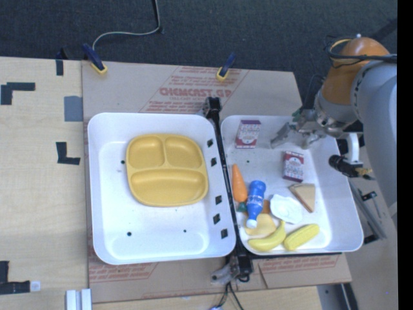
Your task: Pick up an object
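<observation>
The grey arm (371,102) enters from the right, its orange band high near the top corner, and bends down and leftward so that its wrist hangs over the far right part of the right bin (335,237). The gripper (282,136) points left and slightly down; its two thin metal fingers (279,137) look spread a little, with nothing between them.

Taking the right bin as the landmark: it is a shallow, smooth white plastic tray with rounded corners. Just left of it, edge to edge, lies the left bin (103,173), the same kind of tray, bearing a matte yellow divided plate (166,170) with three compartments. Both rest on a brown cardboard sheet (187,89) with red print.

Inside the right bin, a small red-and-white carton (248,134) lies near the far edge, just left of the fingertips and apart from them. A second red carton (293,166) lies near the middle, below the gripper. An orange carrot (239,183) lies along the left wall, beside a blue-and-white bottle (255,198). A tan wedge (303,196) and a white rounded piece (284,208) sit right of the bottle. At the near edge lie a banana (268,236) and a knobbly yellow corn cob (301,236).
</observation>
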`<action>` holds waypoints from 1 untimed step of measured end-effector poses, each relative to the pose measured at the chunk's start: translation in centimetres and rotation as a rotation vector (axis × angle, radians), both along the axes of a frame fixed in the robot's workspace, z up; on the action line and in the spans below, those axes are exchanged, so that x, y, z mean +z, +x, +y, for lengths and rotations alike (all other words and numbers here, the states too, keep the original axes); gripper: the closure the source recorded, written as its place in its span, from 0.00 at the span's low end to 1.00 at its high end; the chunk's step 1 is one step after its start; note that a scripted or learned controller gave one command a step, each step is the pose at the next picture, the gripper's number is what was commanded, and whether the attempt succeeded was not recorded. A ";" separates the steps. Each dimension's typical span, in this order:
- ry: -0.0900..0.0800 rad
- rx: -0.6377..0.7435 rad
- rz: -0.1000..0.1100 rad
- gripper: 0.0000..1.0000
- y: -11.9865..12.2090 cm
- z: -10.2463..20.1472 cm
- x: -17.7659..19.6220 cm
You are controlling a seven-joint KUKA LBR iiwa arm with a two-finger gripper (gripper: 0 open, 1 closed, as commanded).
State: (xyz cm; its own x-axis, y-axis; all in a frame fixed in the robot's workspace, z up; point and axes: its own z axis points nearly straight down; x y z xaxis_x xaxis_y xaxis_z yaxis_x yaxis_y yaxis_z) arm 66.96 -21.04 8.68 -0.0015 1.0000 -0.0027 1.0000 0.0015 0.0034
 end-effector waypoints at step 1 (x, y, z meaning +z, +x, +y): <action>0.011 0.002 0.006 0.00 0.0 -0.8 -0.1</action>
State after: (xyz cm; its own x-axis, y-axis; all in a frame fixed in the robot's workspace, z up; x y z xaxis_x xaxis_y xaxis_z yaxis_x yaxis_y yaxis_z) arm 66.99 -21.84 8.61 -0.0038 1.0000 0.0085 1.0000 0.0038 -0.0030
